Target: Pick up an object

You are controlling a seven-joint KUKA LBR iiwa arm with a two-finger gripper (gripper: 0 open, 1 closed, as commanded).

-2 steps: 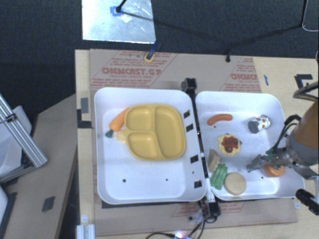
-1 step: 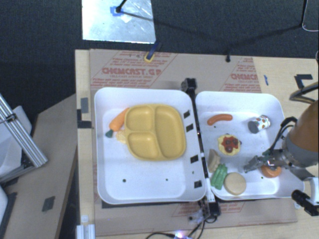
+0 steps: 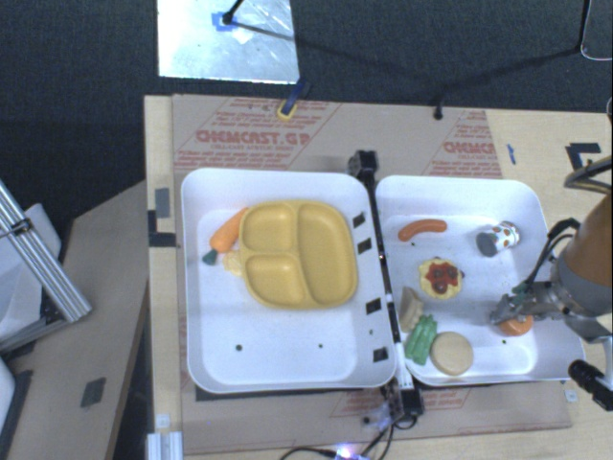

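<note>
Bench (image 3: 402, 132) carries two white bins. Left bin (image 3: 206, 333): yellow tray (image 3: 297, 254), carrot (image 3: 228, 230) at its 9 o'clock. Right bin (image 3: 522, 204): sausage (image 3: 422, 227) at 11, pizza (image 3: 441, 278) center, cookie (image 3: 452, 353) at 6. Gripper (image 3: 510, 312) at 4 o'clock, jaws over an orange piece (image 3: 517, 327); can't tell if they're pinching it.

Mounted high above the bench (image 3: 421, 132), looking down at a slant. Far enough off to take in both white bins: left bin (image 3: 206, 286), right bin (image 3: 522, 209), plus dark floor past the bench's far edge. Arm (image 3: 584, 276) entering from the right.
</note>
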